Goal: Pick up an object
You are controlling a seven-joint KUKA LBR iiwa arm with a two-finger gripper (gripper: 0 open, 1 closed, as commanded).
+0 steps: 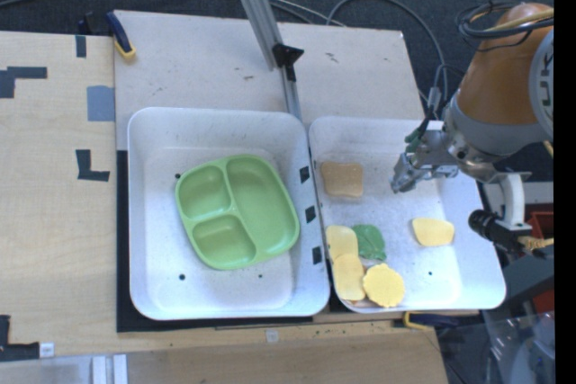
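Note:
My gripper [405, 176] hangs over the right bin [468, 283], near its upper right part, with nothing seen between its fingers. A tan bread slice [342, 179] lies to the gripper's left. A yellow piece [433, 232] lies below and right of the gripper. At the bin's front are a green leafy piece [369, 240], two pale yellow pieces [341, 243] [349, 277] and a round yellow piece [385, 285].
The left bin [153, 193] holds a green divided plate [237, 212]. A metal pole [256, 0] slants in from the top to the divide between the bins. Cables run across the bench behind the right bin.

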